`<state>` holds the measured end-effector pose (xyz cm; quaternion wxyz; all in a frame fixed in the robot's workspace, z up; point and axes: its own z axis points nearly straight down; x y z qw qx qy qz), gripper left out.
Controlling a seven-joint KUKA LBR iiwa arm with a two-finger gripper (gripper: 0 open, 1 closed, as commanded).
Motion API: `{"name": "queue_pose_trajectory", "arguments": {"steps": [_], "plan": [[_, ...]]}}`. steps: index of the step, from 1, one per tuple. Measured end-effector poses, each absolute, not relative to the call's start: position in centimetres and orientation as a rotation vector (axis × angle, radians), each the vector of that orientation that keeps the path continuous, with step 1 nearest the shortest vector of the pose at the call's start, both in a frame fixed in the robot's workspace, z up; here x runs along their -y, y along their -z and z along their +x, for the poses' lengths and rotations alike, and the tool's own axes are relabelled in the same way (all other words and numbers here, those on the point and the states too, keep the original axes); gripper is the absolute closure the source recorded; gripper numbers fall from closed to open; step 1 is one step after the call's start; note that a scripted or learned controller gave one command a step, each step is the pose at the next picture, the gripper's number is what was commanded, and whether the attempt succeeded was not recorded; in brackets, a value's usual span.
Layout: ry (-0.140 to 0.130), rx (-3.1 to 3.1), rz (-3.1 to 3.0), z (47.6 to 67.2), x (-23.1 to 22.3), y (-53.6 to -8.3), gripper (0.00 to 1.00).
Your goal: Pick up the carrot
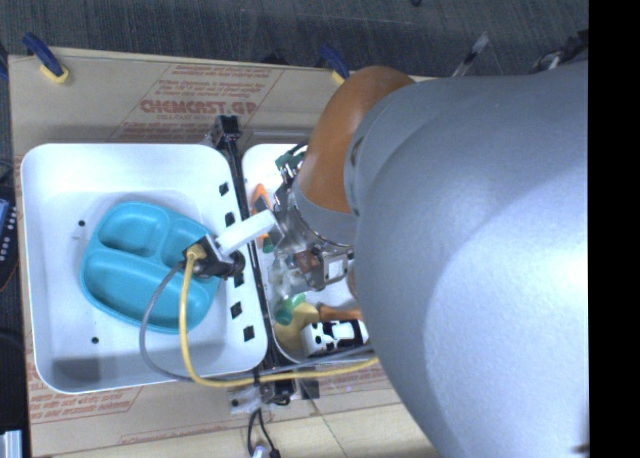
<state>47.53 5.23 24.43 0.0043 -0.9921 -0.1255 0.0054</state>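
Note:
A small orange piece point(259, 192), possibly the carrot, peeks out by the left wall of the right bin point(262, 161); most of it is hidden. My gripper point(300, 266) is down inside the right bin, a little below and to the right of that orange piece. The grey arm with its orange band point(345, 146) covers most of this bin.
The left bin point(50, 246) holds a blue divided plate point(135, 266). A yellow cable point(185, 331) and a grey one loop from the wrist over the left bin. A green item point(292, 303) and a yellowish item point(290, 331) lie in the right bin's near end.

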Motion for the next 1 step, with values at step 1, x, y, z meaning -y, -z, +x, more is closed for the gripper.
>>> {"name": "queue_pose_trajectory", "arguments": {"steps": [1], "plan": [[-0.021, 0.379, -3.117, 47.48, -10.51, -20.75, 1.00]]}}
